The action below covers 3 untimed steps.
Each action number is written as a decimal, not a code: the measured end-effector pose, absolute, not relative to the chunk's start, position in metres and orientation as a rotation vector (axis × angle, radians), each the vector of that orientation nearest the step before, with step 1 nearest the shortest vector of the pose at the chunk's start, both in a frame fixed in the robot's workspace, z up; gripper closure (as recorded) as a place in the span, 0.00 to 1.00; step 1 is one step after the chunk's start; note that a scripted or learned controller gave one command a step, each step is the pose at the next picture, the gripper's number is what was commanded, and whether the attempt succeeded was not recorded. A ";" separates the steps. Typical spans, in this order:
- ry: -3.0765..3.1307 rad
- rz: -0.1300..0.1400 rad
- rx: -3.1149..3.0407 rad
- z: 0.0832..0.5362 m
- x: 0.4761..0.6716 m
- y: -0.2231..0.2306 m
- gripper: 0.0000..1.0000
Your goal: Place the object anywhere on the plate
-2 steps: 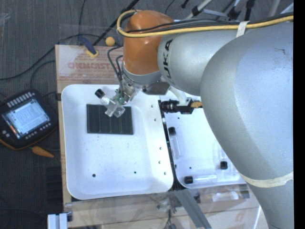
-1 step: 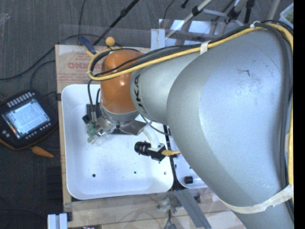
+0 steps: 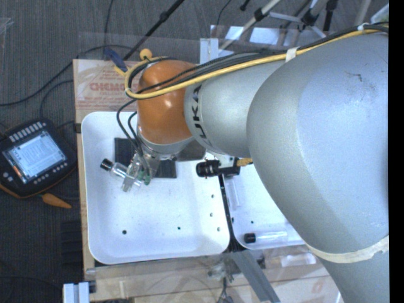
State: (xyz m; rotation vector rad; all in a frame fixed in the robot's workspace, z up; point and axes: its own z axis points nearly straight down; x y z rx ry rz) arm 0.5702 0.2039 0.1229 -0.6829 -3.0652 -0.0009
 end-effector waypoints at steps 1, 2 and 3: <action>-3.127 -0.001 -0.327 0.207 0.608 0.233 1.00; -3.144 -0.002 0.106 0.222 0.648 0.233 1.00; -3.146 -0.013 0.106 0.232 0.648 0.235 1.00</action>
